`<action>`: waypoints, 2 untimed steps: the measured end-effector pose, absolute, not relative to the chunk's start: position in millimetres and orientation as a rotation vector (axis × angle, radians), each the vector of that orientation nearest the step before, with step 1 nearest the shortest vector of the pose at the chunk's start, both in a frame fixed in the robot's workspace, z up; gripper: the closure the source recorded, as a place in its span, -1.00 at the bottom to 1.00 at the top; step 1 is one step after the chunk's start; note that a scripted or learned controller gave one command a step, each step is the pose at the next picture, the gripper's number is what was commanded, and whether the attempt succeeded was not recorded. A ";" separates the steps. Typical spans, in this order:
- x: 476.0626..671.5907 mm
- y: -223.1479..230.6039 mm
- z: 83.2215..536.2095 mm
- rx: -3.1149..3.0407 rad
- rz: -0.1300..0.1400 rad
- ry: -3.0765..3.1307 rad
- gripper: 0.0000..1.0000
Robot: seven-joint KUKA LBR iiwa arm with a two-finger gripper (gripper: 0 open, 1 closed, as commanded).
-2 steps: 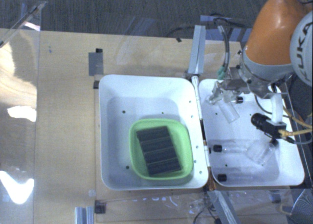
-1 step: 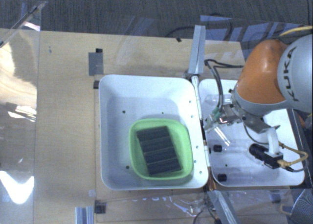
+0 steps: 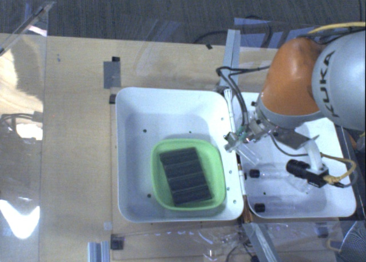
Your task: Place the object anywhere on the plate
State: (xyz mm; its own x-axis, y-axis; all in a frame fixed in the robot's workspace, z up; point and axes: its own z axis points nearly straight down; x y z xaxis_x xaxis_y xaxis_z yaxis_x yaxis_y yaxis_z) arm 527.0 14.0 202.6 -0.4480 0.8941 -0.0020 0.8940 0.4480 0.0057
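A dark grey ribbed rectangular object [image 3: 184, 176] lies flat on the green plate [image 3: 156, 166], which sits in the front half of the left bin [image 3: 130, 135]. My gripper [image 3: 281, 155] hangs over the right bin [image 3: 338, 201], below the orange wrist band [image 3: 291, 80], well to the right of the plate. Its two translucent fingers [image 3: 250, 153] stand apart, so it is open with nothing between them. The arm's bulk hides the gripper's base.
The wall between the two bins [image 3: 235, 158] runs just left of the gripper. A black connector with a yellow cable [image 3: 306, 172] hangs over the right bin's floor. Small black studs [image 3: 258, 207] dot that floor. Wooden bench [image 3: 68, 141] surrounds the bins.
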 end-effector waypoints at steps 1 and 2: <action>521.2 73.2 196.1 1.465 0.006 2.775 1.00; 521.3 73.0 196.2 1.465 0.007 2.775 -1.00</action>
